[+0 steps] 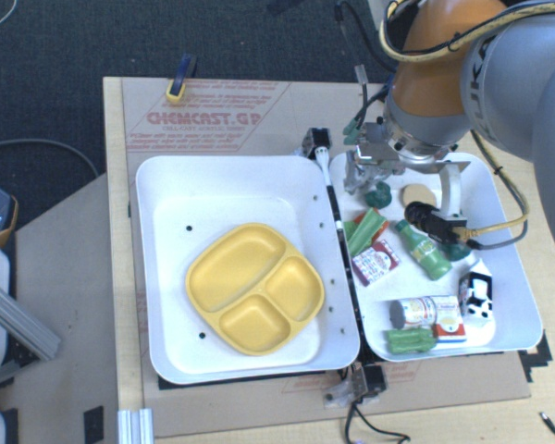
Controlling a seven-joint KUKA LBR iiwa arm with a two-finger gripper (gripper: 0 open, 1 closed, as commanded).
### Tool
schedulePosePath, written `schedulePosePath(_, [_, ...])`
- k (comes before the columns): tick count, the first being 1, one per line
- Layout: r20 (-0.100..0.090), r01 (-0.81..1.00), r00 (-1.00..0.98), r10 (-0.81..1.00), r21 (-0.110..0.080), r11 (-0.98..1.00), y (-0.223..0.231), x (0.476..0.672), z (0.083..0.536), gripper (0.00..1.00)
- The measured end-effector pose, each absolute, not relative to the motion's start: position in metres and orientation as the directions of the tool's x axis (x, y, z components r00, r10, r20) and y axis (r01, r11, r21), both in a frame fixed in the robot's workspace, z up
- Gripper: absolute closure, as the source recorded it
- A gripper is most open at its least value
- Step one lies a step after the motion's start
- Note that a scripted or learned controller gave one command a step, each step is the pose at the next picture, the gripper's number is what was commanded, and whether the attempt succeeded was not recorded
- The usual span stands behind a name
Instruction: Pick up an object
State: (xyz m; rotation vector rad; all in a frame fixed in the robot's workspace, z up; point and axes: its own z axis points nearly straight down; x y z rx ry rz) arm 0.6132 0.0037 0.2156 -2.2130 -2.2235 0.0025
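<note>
- The gripper (368, 179) is down over the far left corner of the right bin (513, 326). Its tip is too cluttered to make out, so there's no telling if the jaws are spread or pinched, and nothing is clearly held.
- A small dark green lump (380, 193) sits right at the jaws, just on their near side. Touching or not, can't say.
- A tan disc (418, 195) lies just to the right of the jaws, flat on the bin floor.
- A green pack (363, 229) is a bit nearer the camera than the jaws, hard by the bin's left wall, with a red-and-white packet (375, 264) just past it.
- A green bottle (427, 251) lies tilted, toward the camera and to the right of the jaws.
- Well away from the jaws, along the near side: a can (425, 311) on its side, a green bit (411, 341) next to it, and a cow toy (479, 295) out to the right.
- Off to the left of the jaws, the left bin (157, 248) has a yellow plate (254, 288) with three sections.
</note>
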Motion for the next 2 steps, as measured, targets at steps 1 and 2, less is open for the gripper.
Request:
schedulePosePath(1, [0.000, 1.000, 0.001, 1.000, 0.001, -0.001, -0.001, 0.605, 0.231, 1.00])
schedulePosePath(2, [0.000, 1.000, 0.000, 1.000, -0.005, 0.000, 0.006, 0.608, 0.214, 1.00])
